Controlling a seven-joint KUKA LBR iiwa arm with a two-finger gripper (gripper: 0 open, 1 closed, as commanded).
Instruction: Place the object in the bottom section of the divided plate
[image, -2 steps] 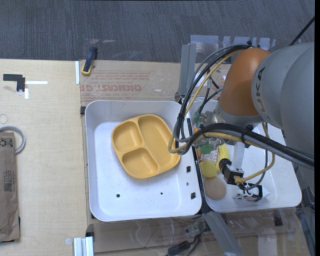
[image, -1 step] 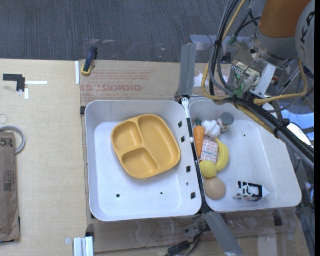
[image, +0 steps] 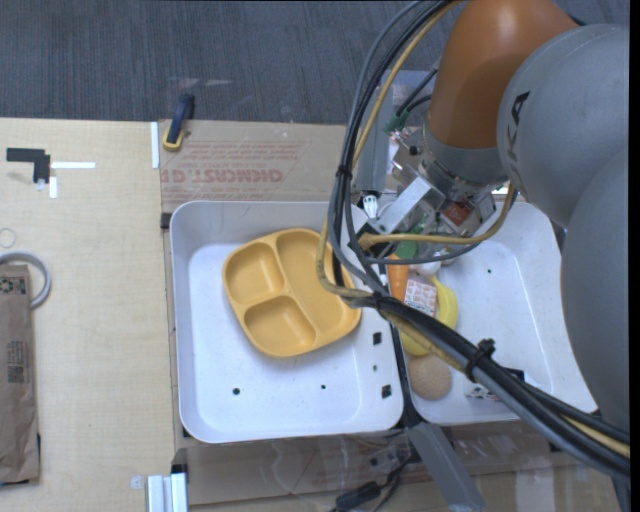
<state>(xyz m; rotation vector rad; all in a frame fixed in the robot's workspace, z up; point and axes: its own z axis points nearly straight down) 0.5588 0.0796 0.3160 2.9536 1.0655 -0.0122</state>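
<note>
- The jaws (image: 432, 235) hang low over the right bin (image: 520, 300); whether they are apart or together cannot be told.
- A small heap of objects (image: 428, 305) lies just beneath them.
- The yellow divided plate (image: 285, 292) sits well left of them, in the left bin (image: 200, 340).

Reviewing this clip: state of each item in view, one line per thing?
divided plate: upright in left bin, sections bare.
left bin: holds the plate.
right bin: holds the food items.
banana: lying in right bin, partly behind cables.
orange packet: beside banana.
round tan item: resting near bin's front.
hand: over right bin, hidden by cables.
</note>
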